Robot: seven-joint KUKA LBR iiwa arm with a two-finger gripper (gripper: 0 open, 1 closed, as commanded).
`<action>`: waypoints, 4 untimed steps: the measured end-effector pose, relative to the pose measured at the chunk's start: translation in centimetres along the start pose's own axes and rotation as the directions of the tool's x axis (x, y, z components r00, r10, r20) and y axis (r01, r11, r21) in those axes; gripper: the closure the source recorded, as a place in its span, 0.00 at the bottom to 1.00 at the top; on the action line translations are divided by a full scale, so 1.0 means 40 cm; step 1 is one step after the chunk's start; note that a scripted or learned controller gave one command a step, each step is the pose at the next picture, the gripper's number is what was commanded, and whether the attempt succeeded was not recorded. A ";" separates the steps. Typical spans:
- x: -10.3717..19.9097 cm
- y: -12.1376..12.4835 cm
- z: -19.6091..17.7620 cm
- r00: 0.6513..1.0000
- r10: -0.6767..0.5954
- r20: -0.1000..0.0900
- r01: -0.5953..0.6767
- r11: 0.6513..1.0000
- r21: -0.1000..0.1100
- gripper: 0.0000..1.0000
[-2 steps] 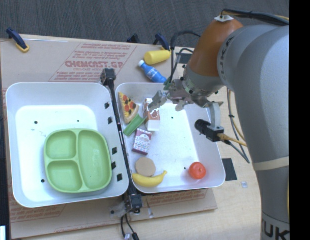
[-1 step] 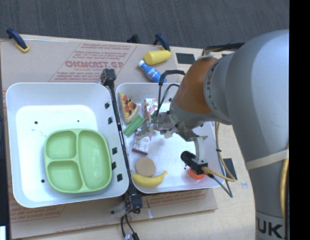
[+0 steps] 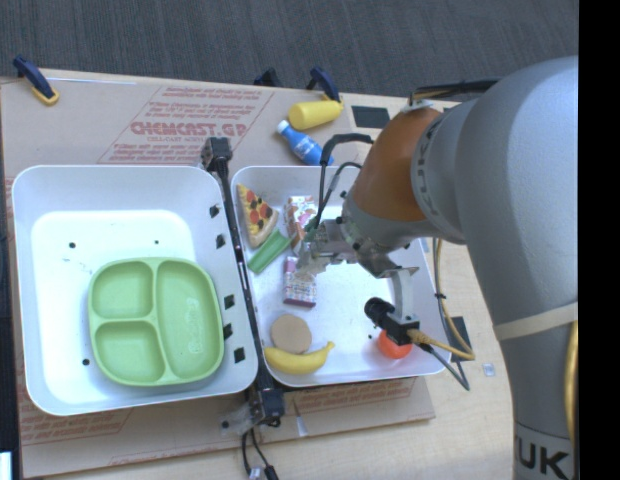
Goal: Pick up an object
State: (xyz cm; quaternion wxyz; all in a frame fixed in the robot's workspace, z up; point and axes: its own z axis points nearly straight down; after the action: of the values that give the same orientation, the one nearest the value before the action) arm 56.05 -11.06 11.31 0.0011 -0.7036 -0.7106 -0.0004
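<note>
The grey arm (image 3: 510, 168) comes in from the desk's right edge, its thick upper link filling the right side of the camera view and running down to the lower right corner. Its orange band (image 3: 390, 168) sits above the wrist, over the far right part of the right-hand bin (image 3: 422, 366), and from there the wrist angles down and leftward. The gripper (image 3: 308, 253) hangs low over the middle of that bin, toward its left half; whether its jaws are parted or closed cannot be made out from this angle.
</note>
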 end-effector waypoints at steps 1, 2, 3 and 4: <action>-0.001 -0.136 -0.195 1.000 0.007 0.002 -0.007 1.000 0.000 1.00; -0.053 -0.163 -0.211 1.000 0.006 0.001 -0.006 1.000 0.000 1.00; -0.211 -0.130 -0.194 1.000 0.006 0.002 -0.006 1.000 0.000 1.00; -0.200 -0.056 -0.209 1.000 0.005 0.001 -0.005 1.000 -0.001 1.00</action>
State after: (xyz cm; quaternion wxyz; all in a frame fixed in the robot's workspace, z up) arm 53.90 -19.09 19.66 0.0005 -0.7054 -0.7089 -0.0002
